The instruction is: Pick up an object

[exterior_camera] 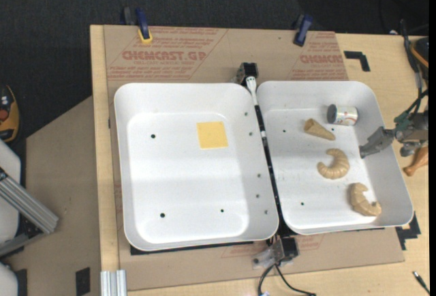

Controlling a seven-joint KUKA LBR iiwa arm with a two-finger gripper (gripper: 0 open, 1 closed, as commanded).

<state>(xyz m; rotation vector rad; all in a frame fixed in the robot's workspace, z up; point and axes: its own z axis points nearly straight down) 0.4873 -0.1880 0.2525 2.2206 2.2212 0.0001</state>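
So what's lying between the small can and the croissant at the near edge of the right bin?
In the camera view, another croissant lies between the can and the near croissant.

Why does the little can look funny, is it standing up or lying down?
Lying down. The small can rests on its side in the right bin, with one round end facing left.
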